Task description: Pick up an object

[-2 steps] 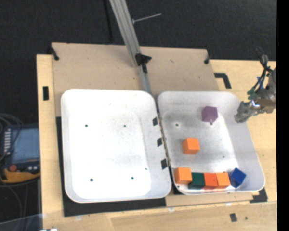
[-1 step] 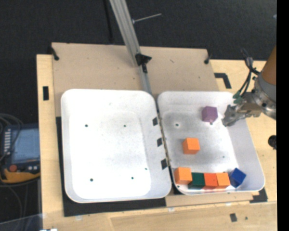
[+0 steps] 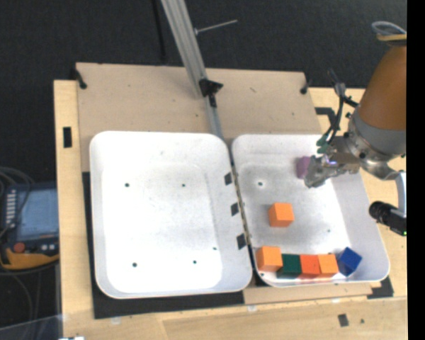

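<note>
While the gripper [image 3: 317,177] hovers beside a purple object [image 3: 302,166] (grip state unreadable), nothing looks lifted, so the pick remains.

Matt white plastic bins [image 3: 163,211] on a wooden bench [image 3: 262,91].

The left bin [image 3: 163,211] offers a wide bare floor, open to approach from above anywhere inside its rim. In the right bin [image 3: 308,211], the near wall is crowded by a row of blocks [image 3: 304,263] set side by side, orange, green, orange, orange and blue, leaving little room between them. A lone orange cube [image 3: 281,214] stands mid-floor with clear space all around. The claw [image 3: 317,172] and a purple object [image 3: 303,166] beside it occupy the far right part. A slanted metal rail [image 3: 191,55] crosses the desk [image 3: 156,98] behind the bins.
</note>
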Motion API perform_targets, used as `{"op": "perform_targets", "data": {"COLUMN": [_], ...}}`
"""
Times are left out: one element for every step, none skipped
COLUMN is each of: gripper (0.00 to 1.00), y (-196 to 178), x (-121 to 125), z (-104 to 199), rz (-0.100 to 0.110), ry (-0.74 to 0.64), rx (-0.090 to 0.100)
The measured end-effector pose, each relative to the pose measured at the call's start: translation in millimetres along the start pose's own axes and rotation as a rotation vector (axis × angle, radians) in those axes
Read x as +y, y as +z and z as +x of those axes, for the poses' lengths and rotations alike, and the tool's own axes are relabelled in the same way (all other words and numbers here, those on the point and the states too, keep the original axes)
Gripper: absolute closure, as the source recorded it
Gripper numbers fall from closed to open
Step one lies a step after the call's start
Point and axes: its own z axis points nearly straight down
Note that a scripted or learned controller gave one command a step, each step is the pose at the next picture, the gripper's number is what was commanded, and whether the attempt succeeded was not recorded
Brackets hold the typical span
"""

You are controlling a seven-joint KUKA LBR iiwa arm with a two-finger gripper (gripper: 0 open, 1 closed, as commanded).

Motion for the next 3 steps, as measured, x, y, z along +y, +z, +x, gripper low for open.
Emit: {"op": "perform_targets", "data": {"gripper": [1.00, 1.00, 1.00], "y": [18, 33, 26], "x": [-2, -4, -6], "z": [51, 101, 154], "rz": [0.002, 0.002, 0.000], "ry": [0.001, 0.001, -0.001], "rx": [-0.001, -0.001, 0.000]}}
